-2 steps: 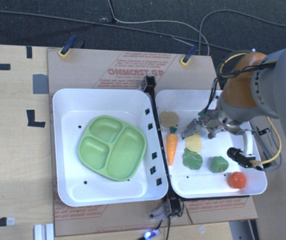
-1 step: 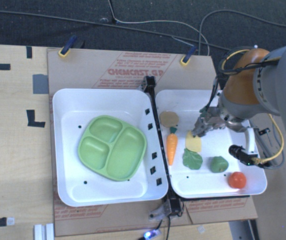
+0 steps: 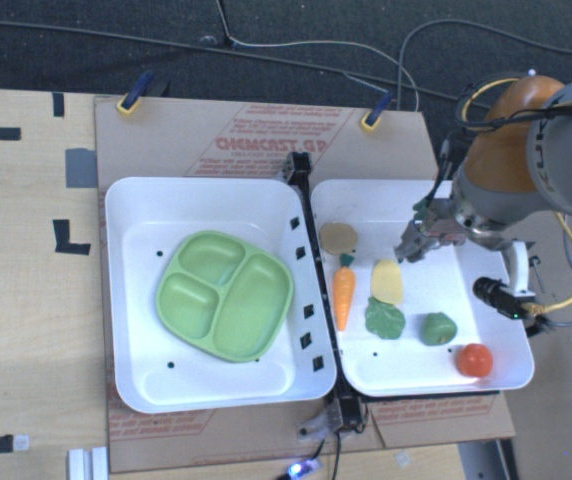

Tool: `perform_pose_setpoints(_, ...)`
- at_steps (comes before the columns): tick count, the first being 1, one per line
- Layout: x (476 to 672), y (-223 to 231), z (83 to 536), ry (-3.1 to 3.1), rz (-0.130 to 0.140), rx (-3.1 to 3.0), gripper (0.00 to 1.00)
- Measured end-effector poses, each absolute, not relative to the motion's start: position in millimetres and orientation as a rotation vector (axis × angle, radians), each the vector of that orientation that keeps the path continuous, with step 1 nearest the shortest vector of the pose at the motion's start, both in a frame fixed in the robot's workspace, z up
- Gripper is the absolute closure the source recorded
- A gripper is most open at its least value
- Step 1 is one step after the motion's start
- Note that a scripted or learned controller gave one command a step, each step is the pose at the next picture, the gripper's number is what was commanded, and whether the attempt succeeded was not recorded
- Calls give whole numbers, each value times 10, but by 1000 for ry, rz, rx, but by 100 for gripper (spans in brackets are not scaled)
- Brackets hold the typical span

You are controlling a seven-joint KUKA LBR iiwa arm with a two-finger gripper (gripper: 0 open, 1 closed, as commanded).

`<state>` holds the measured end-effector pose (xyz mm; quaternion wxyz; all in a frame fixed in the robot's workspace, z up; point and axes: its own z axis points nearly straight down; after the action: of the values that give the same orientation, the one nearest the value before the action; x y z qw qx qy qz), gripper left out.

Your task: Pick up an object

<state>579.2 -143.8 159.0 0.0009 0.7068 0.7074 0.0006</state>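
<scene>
The pincer (image 3: 413,248) hangs over the right bin (image 3: 486,373) near its far edge — whether it stands apart or together I cannot tell. Just beside it lies a yellow piece (image 3: 387,281), with a tan round piece (image 3: 338,237) toward the far-left corner. A carrot (image 3: 343,296) lies along the left wall; two green pieces (image 3: 385,319) (image 3: 438,327) and a tomato (image 3: 474,360) sit toward the near edge. The left bin (image 3: 136,218) carries a green divided plate (image 3: 225,295).

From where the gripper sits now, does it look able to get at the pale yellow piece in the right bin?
Probably yes. The gripper hangs just up and right of the pale yellow piece, with bare bin floor between them; the carrot lies apart.
</scene>
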Motion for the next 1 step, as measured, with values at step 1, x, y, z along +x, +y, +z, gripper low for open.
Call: perform_pose_setpoints(1, 5759, -1410, 2212, 2221, 3, 2217, 100)
